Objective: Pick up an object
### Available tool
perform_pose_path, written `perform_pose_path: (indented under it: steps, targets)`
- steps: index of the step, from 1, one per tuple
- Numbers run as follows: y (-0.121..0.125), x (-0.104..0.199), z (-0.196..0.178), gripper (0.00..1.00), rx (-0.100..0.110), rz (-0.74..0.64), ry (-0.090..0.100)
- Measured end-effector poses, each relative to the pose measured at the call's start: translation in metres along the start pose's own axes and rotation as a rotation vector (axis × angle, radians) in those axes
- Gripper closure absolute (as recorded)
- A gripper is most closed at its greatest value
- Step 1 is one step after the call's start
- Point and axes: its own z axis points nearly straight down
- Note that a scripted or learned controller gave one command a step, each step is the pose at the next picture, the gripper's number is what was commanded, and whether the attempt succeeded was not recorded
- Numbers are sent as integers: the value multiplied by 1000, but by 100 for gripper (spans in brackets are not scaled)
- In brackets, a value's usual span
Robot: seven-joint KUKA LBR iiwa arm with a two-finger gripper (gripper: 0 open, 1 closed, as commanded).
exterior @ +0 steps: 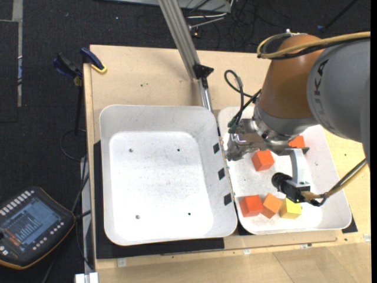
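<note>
Bench (147, 75): pale wooden board on a dark floor, bearing two shallow white bins side by side. Left bin (112, 175): the larger-looking of the two in this view, its floor faintly speckled with a few small dark dots. Right bin (336, 217): partly covered by the arm, holding several small blocks. Arm (330, 87): grey, with an orange band above the wrist, reaching in from the right and hanging over the upper part of the right bin. Gripper (235, 143): metal-coloured parts low over the right bin's left side, near the wall shared with the left bin; whether its fingers stand wide or narrow cannot be told, and no block shows between them. Orange block (263, 160): lying on the right bin's floor just beside the gripper, to its right. Second orange block (297, 141): partly hidden under the arm, toward the bin's upper right. Red-orange block (251, 206): near the bin's lower edge. Light orange block (272, 204): touching or just beside the red-orange one, on its right. Yellow block (290, 209): just right of the light orange one. Black fitting with a cable (287, 186): above the yellow block. Metal pole (177, 25): slanting from the top down to the bins' upper edge. Handheld control pad (29, 226): on the floor at lower left. Blue-and-yellow clamp (88, 61): at the bench's upper left corner.
</note>
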Motion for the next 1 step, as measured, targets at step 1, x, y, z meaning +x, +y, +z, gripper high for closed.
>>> perform_pose_path:
  steps: [1]
  targets:
    - [4,53,-8,100,-3,0,0]
